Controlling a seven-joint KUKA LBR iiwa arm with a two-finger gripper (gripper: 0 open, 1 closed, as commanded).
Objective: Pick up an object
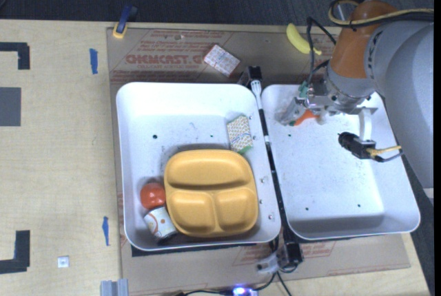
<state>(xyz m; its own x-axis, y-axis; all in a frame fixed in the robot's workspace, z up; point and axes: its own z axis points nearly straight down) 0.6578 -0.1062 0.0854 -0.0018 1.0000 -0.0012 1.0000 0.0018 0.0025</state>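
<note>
Yellow tray (210, 191) unlabelled, cardboard (172, 57) perhaps "CHEMCAST"

The right bin (344, 184) lies mostly open across its floor — the left bin (138, 122) is crowded in front by a yellow divided tray (210, 191), its back half freer.

Yellow tray (209, 190), red ball (151, 194), white bins (138, 109) (arm (358, 40) orange-banded)

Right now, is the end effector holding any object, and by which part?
It cannot be told. The end effector hangs over the right bin, something small and orange at its tip, too blurred to identify.
</note>
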